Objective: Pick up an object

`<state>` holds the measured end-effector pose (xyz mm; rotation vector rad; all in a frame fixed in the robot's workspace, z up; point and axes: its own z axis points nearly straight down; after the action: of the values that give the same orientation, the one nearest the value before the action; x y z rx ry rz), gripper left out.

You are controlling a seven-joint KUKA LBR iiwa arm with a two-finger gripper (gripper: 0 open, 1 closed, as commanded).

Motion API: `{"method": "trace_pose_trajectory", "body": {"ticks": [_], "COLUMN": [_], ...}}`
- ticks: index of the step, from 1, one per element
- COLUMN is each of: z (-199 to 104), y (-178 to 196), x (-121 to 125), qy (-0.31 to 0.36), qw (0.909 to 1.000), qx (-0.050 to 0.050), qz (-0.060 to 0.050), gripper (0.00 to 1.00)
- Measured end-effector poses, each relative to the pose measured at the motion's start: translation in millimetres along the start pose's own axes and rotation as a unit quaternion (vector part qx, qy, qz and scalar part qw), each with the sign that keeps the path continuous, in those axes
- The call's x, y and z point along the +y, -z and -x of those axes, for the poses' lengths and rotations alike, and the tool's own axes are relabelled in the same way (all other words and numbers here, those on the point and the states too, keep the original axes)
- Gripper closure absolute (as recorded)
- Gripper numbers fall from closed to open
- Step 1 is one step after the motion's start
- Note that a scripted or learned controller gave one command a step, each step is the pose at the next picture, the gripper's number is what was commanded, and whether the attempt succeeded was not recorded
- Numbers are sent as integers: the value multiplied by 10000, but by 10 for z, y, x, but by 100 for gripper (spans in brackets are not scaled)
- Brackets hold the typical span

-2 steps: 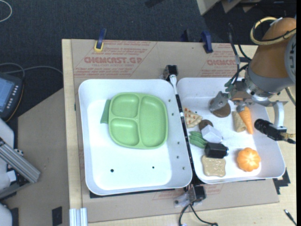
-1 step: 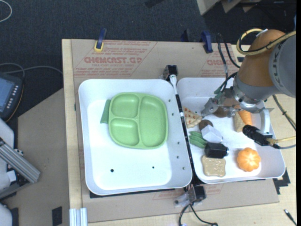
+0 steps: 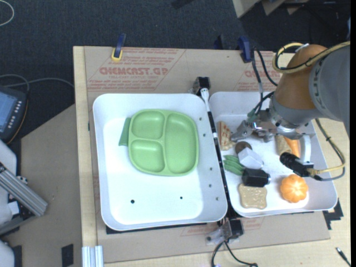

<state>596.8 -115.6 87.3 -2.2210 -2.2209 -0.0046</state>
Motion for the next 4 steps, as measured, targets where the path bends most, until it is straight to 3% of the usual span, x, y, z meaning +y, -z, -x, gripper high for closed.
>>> {"method": "trace_pose_trajectory", "body": {"ticks": [1,3,4], "z": [-2,83,83], "y": [136,1246,1387], "x": [23,-12,-3], "qy": [1,-2,4], "qw": [10000,10000,10000], "qx": [-5,-26,-19], "qz": [44,31,13], "gripper": [100,100,100]}}
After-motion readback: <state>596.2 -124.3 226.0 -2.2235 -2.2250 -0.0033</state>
